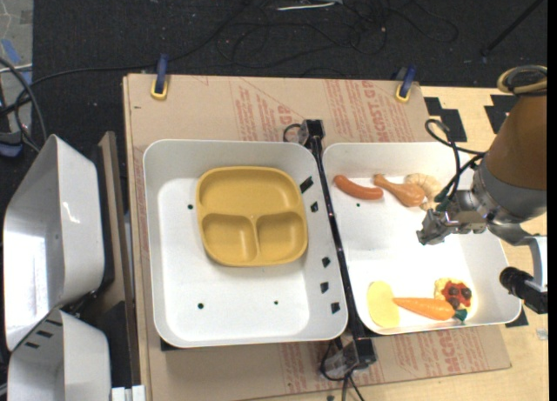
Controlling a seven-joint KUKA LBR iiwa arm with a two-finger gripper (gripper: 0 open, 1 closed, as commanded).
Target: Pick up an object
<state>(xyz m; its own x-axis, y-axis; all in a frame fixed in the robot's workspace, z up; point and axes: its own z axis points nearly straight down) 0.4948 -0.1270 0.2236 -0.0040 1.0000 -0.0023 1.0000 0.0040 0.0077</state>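
Observation:
The right bin (383, 243) holds a red sausage (357, 187), a tan chicken drumstick (407, 189), a pale yellow round slice (381, 302), an orange carrot (423, 307) and a small pizza-like piece (455, 291). My gripper (432, 230) hangs over the right bin's right half, just below the drumstick and above the carrot. I see nothing between its tips.
In the left bin (174, 304) sits a yellow divided plate (252, 215). Black clips run along the divider between the bins. A white tub (52, 217) stands off the bench at the left. Cables cross the dark floor behind.

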